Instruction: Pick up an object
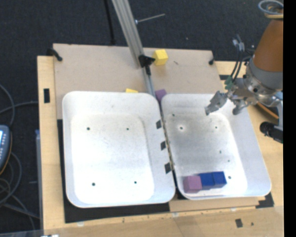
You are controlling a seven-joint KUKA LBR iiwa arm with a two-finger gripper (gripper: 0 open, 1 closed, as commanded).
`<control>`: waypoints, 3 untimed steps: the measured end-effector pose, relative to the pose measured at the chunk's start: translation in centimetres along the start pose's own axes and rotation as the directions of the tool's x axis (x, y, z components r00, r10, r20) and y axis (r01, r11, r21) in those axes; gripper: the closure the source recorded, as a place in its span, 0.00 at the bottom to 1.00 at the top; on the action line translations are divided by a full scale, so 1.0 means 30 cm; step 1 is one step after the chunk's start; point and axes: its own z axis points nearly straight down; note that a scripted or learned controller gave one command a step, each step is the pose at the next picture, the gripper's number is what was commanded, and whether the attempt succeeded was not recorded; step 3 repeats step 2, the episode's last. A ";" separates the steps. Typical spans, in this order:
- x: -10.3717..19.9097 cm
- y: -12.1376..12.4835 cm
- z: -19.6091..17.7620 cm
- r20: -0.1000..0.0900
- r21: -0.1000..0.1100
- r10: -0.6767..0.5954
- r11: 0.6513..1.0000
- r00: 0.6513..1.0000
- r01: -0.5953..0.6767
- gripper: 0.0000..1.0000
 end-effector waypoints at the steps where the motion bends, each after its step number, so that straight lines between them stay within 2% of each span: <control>1: 0.078 -0.113 0.217 -0.001 0.009 0.002 1.000 1.000 -0.002 0.00; 2: -0.025 -0.322 0.500 -0.001 0.011 0.004 1.000 1.000 -0.004 0.00; 3: -0.025 -0.322 0.500 -0.001 0.011 0.004 1.000 1.000 -0.004 0.00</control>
